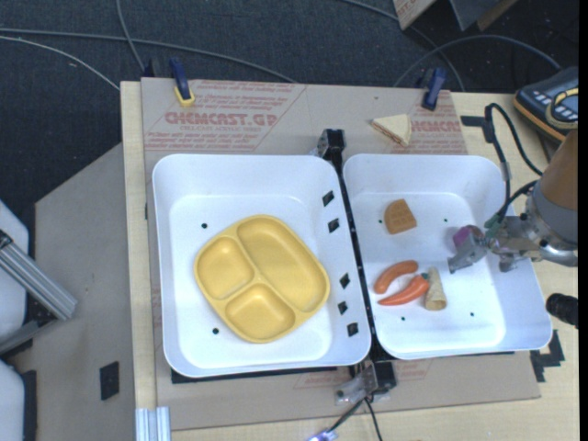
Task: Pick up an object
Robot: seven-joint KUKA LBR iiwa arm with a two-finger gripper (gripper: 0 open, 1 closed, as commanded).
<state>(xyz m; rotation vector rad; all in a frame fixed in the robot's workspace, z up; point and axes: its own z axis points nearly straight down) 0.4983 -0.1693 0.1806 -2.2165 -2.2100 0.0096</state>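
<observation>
Yellow and moulded in plastic, a three-compartment divided plate (262, 277) lies in the left shallow white bin (175, 246), tilted a little against the bin's sides and nothing on it. That bin sits on a brown cardboard-covered surface (138, 338) printed with red lettering along its far edge, held there by a blue-and-yellow clamp (181, 81) at the far left and a blue clamp (433, 86) further right. A wedge-shaped toy sandwich (393, 129) rests on the surface just beyond the far rim of the right bin.

Taking the divided plate as the landmark, everything else lies to its right, across the dark seam where the two bins meet. In the right shallow white bin (459, 338) a small tan toy bread piece (400, 217) lies to the plate's right and slightly farther back. Level with the plate lie an orange toy sausage (396, 275) and, touching its near side, a red-orange toy chilli pepper (405, 291). A pale cone-shaped toy (434, 290) lies just beside the pepper's right end.

Further right again, a small purple toy object (464, 238) lies against the tool (470, 249), which reaches in on the grey arm (560, 200). I cannot tell whether the tool is apart, together, or clamped on the purple piece.
</observation>
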